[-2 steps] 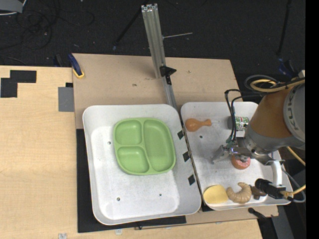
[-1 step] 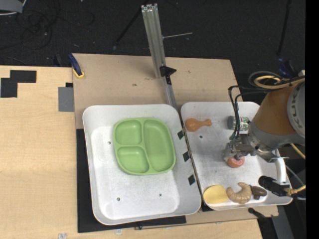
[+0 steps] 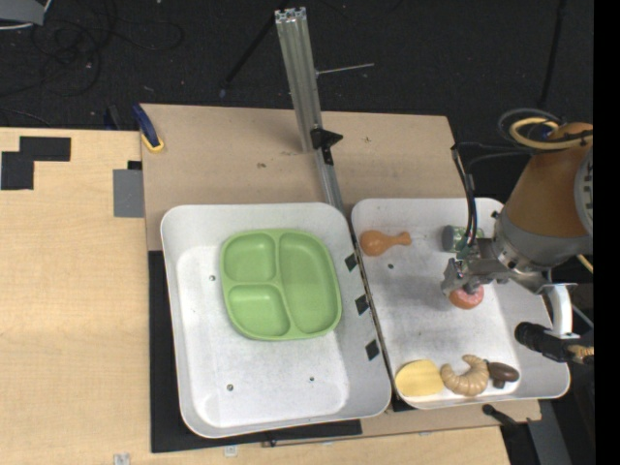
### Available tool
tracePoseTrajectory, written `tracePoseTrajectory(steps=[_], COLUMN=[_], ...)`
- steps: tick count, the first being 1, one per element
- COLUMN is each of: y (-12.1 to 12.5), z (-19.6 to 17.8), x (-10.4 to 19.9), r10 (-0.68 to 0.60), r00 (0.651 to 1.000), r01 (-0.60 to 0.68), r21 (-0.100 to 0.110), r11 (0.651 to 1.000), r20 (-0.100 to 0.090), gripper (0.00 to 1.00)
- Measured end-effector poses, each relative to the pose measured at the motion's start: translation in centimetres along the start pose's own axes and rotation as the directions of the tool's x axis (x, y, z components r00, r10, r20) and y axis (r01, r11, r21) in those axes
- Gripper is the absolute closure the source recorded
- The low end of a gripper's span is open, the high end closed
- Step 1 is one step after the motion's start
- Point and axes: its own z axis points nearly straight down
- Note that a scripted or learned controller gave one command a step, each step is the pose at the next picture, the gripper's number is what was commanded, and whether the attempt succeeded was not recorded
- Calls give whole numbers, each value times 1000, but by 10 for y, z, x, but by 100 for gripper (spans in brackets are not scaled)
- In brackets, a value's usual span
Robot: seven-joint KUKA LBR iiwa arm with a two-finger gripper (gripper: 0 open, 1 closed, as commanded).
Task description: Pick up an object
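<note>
Grey two-finger gripper (image 3: 466, 285) is sitting directly over small round pink object (image 3: 468, 298) in right white bin (image 3: 426, 327); can't tell finger state.

Pink round object (image 3: 467, 298) in right bin, beneath pincer (image 3: 463, 284).

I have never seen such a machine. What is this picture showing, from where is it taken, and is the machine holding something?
One camera, fixed above a bench, looks down at a slant. The grey and orange shape at the right is a robot arm; its gripper is lowered into the right white bin, just over a small pink object. I cannot tell whether it grips that object. That bin also holds an orange pear-shaped toy, a yellow piece, a tan croissant-like toy and a dark brown piece. The left white bin holds a green divided plate.
</note>
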Motion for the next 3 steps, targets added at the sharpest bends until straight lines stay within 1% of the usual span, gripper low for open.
tracePoseTrajectory(steps=[1, 2, 3], y=[5, 6, 0], z=[-51, -83, -76], x=[-11, -11, 31], r10=[1, 0, -2], r00=[1000, 1000, 1000], r01=[-1, 0, 2], r21=[0, 1, 7], r11=[1000, 1000, 1000], r20=[1, 1, -2], gripper=[100, 100, 100])
